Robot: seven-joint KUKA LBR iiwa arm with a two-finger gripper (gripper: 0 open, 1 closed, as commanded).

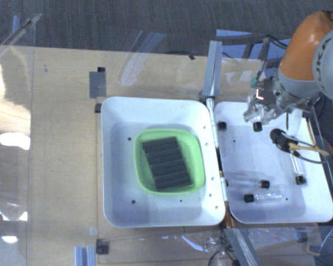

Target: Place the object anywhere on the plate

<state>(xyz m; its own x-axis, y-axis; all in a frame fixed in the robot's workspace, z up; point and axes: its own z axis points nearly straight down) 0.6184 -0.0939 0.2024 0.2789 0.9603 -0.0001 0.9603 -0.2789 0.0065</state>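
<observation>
- The grey arm with an orange band [308, 43] reaches over the right shallow white bin [316, 206].
- The left shallow white bin [114, 165] holds a square light-green plate [140, 148].
- A dark ribbed rectangular block [166, 163] lies on that plate (slightly askew).
- The two-finger gripper [257, 121] hovers at the right bin's far edge; whether it is parted or closed I cannot tell.

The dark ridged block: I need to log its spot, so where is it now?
The dark ridged block lies on the green plate in the left bin, left of the divider.
</observation>
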